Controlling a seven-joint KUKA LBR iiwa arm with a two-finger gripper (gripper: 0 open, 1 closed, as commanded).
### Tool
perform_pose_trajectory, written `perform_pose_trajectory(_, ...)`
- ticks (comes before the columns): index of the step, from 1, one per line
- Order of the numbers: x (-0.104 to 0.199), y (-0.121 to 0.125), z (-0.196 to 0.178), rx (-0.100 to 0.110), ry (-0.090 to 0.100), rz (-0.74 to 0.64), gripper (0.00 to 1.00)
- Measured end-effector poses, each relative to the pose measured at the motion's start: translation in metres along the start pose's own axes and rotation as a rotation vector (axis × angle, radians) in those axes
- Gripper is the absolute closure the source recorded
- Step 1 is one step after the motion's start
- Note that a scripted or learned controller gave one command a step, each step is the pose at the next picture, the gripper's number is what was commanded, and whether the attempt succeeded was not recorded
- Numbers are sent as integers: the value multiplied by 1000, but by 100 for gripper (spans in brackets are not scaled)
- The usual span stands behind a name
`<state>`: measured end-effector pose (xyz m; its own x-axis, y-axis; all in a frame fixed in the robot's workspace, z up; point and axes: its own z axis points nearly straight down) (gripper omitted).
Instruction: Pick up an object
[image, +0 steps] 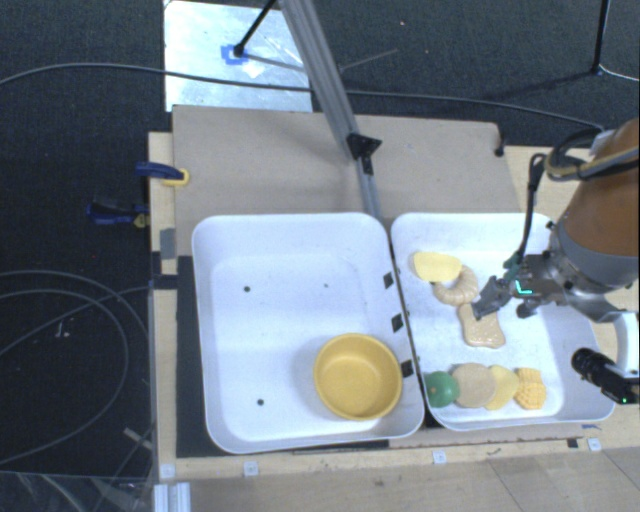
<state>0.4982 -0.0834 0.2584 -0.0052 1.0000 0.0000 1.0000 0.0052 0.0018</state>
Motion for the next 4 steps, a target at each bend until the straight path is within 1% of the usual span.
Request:
perform_pose_trajectory(1,0,0,0,-1,0,0,0)
perform_pose_trajectory(2,-4,6,59,4,0,4,0)
perform_pose_trajectory(3,-12,12,110,3,0,4,0)
perform_pose_trajectory(4,-12,12,161,3,1,4,0)
